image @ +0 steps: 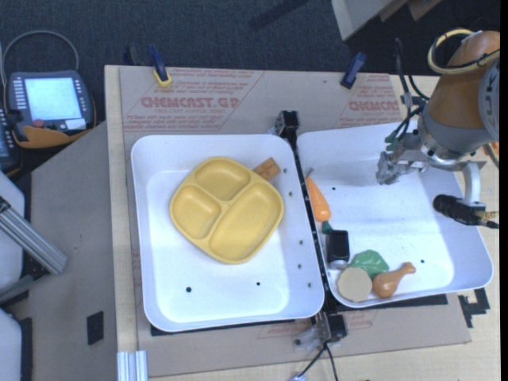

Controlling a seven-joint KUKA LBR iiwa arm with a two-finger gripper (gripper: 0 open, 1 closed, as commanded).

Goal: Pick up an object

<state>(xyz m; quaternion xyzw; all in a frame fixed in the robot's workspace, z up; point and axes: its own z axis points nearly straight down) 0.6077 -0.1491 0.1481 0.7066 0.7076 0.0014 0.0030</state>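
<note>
Over the right bin, the gripper hangs low near the back wall; whether it is wide or narrow cannot be told. Left bin carries a yellow divided plate. Carrot, lettuce and drumstick lie along the right bin's near-left side.

Our arm reaches in from the right | orange band above the wrist | gripper points down, nothing visibly held.
</note>
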